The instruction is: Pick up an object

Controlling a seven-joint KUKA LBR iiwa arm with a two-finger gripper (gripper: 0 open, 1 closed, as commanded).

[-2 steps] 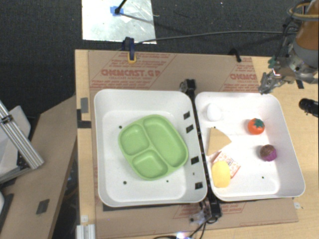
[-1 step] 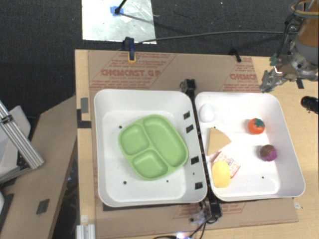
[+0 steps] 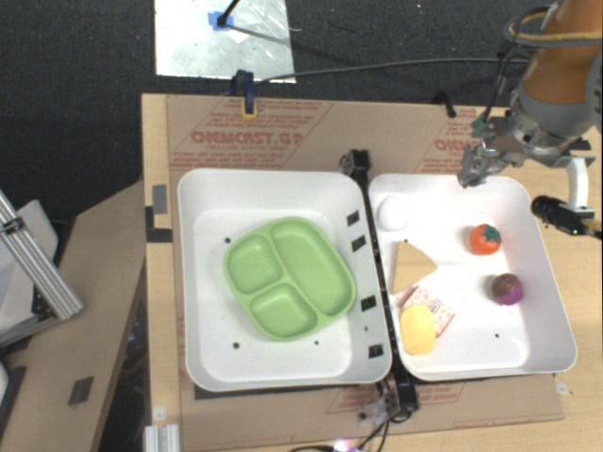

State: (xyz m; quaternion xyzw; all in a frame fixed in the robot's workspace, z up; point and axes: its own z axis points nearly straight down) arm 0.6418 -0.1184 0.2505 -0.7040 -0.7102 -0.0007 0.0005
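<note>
The right bin [image 3: 542, 252] holds an orange tomato-like fruit [image 3: 484, 239], a purple round fruit [image 3: 507, 289], a yellow lemon-like piece [image 3: 417, 330] lying on a small printed packet [image 3: 434, 308], a tan wedge [image 3: 411, 264] and a white round piece [image 3: 392, 215]. My gripper [image 3: 471, 171] hangs over the bin's back edge, above and a little left of the orange fruit, with nothing seen between its fingers. It is too small and dark to read its state.
The left bin [image 3: 203, 205] holds a green divided plate [image 3: 287, 277]. Black clips run along the divider [image 3: 369, 252] between the bins. A black fixture [image 3: 563, 215] sticks out at the right bin's right side. Cardboard lies under both bins.
</note>
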